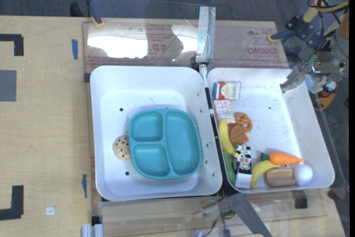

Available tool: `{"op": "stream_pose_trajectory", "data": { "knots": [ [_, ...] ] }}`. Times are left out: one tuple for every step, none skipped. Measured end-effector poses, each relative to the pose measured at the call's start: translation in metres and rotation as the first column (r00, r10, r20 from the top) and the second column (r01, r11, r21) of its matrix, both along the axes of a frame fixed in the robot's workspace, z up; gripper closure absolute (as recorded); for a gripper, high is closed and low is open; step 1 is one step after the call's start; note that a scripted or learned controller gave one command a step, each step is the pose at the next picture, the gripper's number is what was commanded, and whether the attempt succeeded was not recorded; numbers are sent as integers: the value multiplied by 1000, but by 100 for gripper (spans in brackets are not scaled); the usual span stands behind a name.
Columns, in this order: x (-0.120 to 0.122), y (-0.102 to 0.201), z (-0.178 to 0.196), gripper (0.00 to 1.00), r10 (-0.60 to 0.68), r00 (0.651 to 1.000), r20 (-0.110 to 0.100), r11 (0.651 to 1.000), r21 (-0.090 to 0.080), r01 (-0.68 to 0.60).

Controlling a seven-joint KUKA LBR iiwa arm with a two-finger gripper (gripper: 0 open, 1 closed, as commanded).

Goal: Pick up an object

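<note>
Well, the gripper (293, 81) hangs bare over the far right corner of the right bin (277, 114), holding nothing I can see.

From where I stand I can't tell how its tips are set, they are too small and blurred. The toy food sits heaped along that bin's left wall and near edge: a small carton (227, 90), a pretzel (242, 120), a banana (225, 137), and at the near corner a carrot (284, 159), a bread roll (279, 176) and a white egg (303, 174). They all look like light, hard plastic, smooth enough to slip. I'd judge the carrot the easiest: it lies on top, and pinching across its thick middle should work. The left bin (105, 119) bears a teal divided tray (165, 143) with a cookie (121, 147) just beside it.
</note>
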State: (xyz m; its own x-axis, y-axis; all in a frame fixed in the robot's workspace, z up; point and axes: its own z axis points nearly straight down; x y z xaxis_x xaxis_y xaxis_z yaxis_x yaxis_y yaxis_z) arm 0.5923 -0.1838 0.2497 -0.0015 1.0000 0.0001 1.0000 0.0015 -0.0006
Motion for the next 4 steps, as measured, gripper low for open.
{"op": "stream_pose_trajectory", "data": {
  "knots": [
    [-71,18,-99,0,182,983,-5,983,3,-182],
    [-111,38,-162,0,245,970,7,970,-3,-245],
    [-110,78,-161,0,214,977,10,977,-11,-214],
    [-79,112,-64,0,485,874,5,875,-3,-485]
  ]
}}
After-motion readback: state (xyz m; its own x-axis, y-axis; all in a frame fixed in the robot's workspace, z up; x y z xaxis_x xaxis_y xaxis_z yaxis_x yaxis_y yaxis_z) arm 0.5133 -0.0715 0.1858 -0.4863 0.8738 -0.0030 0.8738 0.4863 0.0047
